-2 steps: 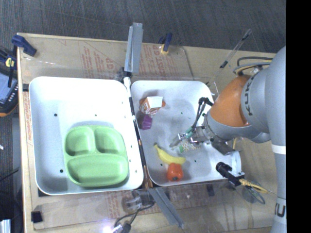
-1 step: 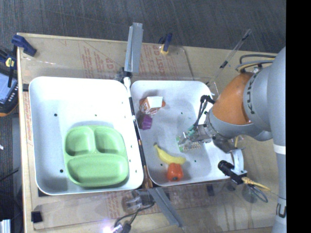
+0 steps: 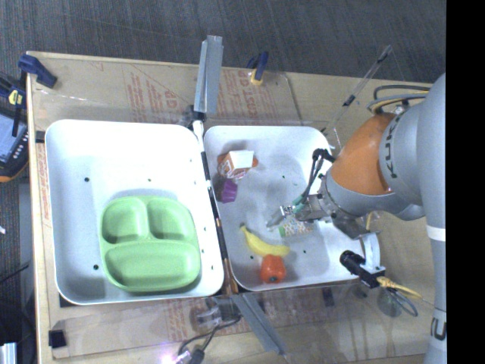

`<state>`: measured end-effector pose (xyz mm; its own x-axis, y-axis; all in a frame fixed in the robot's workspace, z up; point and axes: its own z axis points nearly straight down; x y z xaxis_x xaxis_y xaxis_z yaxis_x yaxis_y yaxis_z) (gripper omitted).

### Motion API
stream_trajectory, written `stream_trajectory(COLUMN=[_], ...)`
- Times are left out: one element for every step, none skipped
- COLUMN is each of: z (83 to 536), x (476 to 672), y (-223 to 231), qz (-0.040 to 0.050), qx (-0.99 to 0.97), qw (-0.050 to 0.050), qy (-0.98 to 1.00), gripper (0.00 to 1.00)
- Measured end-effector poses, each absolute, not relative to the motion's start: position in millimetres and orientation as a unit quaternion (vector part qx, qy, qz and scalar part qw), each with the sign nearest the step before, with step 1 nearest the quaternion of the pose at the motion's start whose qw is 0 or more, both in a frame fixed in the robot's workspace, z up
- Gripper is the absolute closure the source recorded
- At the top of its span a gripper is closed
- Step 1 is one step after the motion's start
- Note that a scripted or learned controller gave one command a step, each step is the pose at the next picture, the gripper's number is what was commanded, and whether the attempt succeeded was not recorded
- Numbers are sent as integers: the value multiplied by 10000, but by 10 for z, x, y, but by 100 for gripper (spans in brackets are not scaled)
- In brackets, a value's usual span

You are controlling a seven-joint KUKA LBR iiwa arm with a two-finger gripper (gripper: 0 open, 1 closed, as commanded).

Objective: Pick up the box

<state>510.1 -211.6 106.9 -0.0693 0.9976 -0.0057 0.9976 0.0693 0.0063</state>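
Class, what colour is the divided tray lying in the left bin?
Light green. The tray shows plainly in the camera view, in the left bin.

Partial "KU" lettering on arm (image 3: 400, 154); nothing else legible.

Wooden bench (image 3: 114, 89), two white bins side by side, left bin (image 3: 68, 203), right bin (image 3: 303, 139)

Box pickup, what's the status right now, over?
Claw low in right white bin, nothing seen gripped. Small orange-and-white carton box lies at bin's far-left corner, untouched, purple cup beside it. Yellow banana and red pepper nearer, not blocking.
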Motion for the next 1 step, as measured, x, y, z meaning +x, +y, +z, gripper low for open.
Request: stream_trajectory(z=[1166], x=[5106], y=[-2109], qz=[9], qx=[6810], qw=[35], qy=[7322], gripper=[100])
